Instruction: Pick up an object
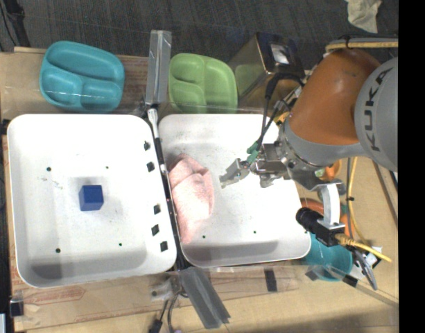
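Single camera above bench (11, 75), looking down aslant on both bins (32, 137); seemingly mid-range.

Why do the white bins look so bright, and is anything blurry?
Camera view: strong overhead light washes out the left bin and right bin, leaving grey shadow along their near walls; the blue cube stays crisp, the pink cloth looks soft and overexposed, and the claw is slightly smeared.

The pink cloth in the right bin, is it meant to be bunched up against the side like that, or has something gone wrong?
The pink cloth lies crumpled against the right bin's left wall, not spread flat. That looks untidy, though nothing appears spilled or broken. The blue cube sits squarely in the left bin.
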